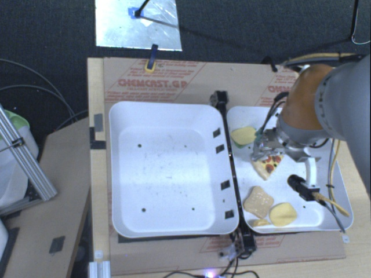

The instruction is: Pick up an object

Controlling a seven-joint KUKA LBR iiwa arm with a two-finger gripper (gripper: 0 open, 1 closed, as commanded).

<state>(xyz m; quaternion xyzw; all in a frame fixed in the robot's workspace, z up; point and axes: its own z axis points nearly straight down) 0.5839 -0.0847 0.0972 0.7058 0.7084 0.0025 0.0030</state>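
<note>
Over the right bin's [333,227] middle, gripper [265,153] at pizza slice [268,165]; finger state unclear

Arm's wrist is blocking the upper right corner of the right bin [324,220], so whatever's lying there is hidden. Gripper [265,153] is sitting low over the pizza slice toy [268,165]; its fingers are too small and cluttered to read. Arm body is running off the right edge. Print on the cardboard sheet [174,77] is partly blurring out, partly getting covered by both bins. Metal frame [23,155] at left is getting cropped by the edge.
</note>
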